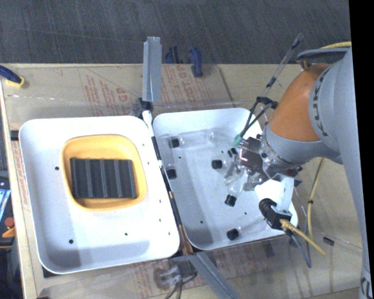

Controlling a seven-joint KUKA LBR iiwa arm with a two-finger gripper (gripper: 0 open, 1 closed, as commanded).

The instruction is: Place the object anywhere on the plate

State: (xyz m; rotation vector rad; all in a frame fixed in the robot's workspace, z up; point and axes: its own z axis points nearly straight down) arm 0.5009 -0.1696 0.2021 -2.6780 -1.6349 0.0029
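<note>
Gripper (235, 177) low over right bin (200, 228), poised for pick. Jaw state: cannot tell, glare hides it. Object probably clear, glassy item (232, 186) beneath. Plate (77, 148), yellow-rimmed, waits in left bin (46, 240) as drop spot.

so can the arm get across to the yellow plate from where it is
Probably yes. The tool sits over the right bin, and the yellow plate lies open in the left bin. Between them is just the low rims where the bins meet, with nothing standing above the plate.
</note>
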